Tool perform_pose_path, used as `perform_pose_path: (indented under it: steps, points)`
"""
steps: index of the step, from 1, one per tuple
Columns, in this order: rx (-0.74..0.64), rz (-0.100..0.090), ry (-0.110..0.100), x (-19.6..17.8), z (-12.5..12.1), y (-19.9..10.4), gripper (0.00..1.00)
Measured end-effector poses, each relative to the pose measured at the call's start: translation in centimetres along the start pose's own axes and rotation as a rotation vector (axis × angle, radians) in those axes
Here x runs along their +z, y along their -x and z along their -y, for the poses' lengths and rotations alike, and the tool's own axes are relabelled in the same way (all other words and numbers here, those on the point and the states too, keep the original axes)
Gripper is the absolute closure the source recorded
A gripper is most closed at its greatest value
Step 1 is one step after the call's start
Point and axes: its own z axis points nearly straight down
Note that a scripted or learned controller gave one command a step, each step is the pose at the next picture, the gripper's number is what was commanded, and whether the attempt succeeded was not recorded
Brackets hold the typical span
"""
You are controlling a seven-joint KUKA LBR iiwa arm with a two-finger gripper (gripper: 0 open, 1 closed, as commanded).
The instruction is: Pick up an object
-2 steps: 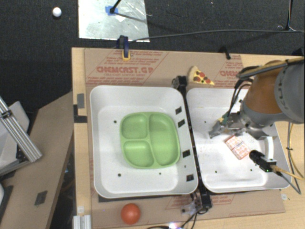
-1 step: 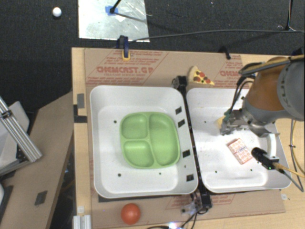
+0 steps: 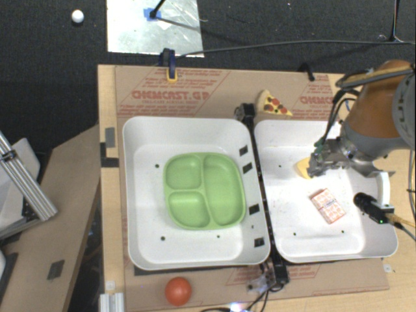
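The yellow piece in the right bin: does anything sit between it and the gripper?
Nothing visible does. The gripper is right at the small yellow piece in the right white bin, at its right edge. The pink patterned card lies apart, nearer the camera, off that line.

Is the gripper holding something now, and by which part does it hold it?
Cannot be told. The gripper is low in the right bin, at a yellow object, but its grip is hidden.
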Motion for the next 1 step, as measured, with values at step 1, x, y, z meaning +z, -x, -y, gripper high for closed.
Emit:
perform_pose_path:
  steps: [1]
  points:
    - [-0.001, 0.001, 0.003, -6.37, -0.17, -0.47, 1.00]
